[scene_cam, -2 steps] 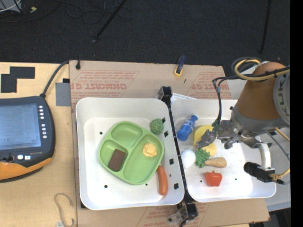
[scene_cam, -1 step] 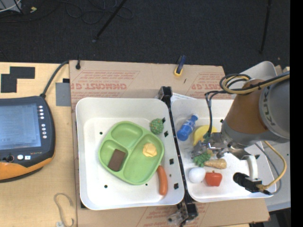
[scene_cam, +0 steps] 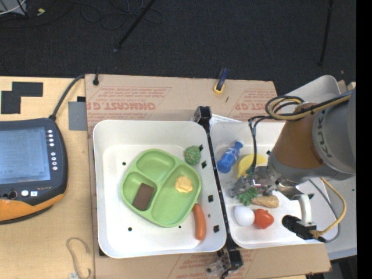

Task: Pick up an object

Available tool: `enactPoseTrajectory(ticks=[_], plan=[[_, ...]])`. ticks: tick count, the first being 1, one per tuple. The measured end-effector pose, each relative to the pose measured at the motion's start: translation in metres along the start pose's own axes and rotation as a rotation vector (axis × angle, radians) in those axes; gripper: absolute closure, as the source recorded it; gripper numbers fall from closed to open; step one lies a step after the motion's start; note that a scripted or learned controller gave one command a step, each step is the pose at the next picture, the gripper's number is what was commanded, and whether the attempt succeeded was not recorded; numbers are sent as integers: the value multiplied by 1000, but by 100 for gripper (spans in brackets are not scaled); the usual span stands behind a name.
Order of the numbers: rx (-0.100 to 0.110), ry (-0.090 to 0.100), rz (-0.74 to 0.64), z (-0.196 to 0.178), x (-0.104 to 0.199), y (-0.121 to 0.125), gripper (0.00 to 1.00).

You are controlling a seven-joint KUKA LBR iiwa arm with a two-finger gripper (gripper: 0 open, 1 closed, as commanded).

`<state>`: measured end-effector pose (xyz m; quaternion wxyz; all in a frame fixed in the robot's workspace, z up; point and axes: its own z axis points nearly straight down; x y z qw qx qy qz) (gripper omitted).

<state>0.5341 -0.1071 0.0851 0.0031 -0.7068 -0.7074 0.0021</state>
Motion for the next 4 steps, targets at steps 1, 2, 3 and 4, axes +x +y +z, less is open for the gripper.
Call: enactPoseTrajectory(ticks=[1, 2, 3, 4], plan=[[4, 4, 8, -8, -1, 0, 100], [-3, 0, 6, -47, -2, -1, 100], [-6, -2, 11, -101, -13, -5, 100], [-5, -1, -2, -142, -14, -4, 100]])
